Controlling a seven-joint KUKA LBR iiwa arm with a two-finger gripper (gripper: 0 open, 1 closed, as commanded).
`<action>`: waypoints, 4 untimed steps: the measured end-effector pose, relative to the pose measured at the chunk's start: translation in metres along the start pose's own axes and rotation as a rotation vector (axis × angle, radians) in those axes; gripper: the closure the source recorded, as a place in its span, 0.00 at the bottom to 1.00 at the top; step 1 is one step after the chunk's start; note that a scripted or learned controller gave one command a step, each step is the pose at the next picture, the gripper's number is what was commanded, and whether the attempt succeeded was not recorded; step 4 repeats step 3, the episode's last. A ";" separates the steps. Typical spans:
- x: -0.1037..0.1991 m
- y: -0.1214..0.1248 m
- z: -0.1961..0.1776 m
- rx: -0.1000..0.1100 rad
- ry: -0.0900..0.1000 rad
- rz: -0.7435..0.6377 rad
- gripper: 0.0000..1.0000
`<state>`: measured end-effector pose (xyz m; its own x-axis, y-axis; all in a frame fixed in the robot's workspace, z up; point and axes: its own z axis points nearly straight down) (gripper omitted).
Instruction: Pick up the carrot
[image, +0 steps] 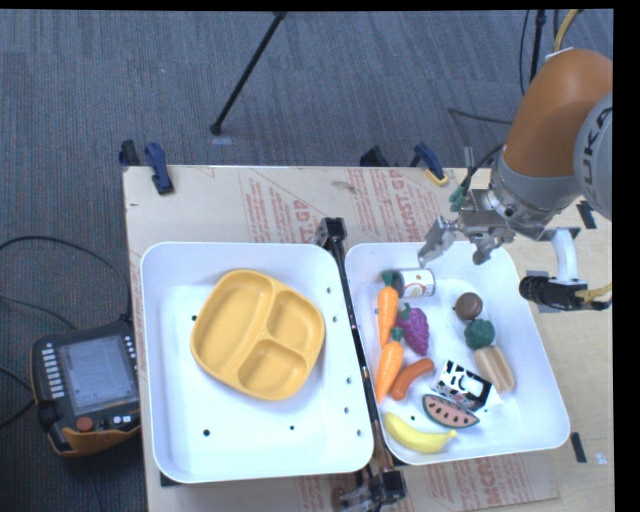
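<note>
Two orange toy carrots lie along the left side of the right bin. The upper carrot has a green top pointing away from me. The lower carrot lies just below it, almost end to end. My gripper hangs over the far edge of the right bin, up and to the right of both carrots. It is open, its two fingers spread apart with nothing between them.
Around the carrots lie purple grapes, a small can, an orange-red sausage, a brown ball, broccoli, a bread roll, a watermelon slice and a banana. The left bin holds a yellow divided plate.
</note>
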<state>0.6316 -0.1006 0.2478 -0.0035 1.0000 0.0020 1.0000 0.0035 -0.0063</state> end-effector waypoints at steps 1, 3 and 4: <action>0.004 0.013 0.161 0.001 0.001 0.028 0.00; 0.041 0.015 0.025 -0.010 0.000 0.216 1.00; 0.041 0.015 0.025 -0.010 0.000 0.216 1.00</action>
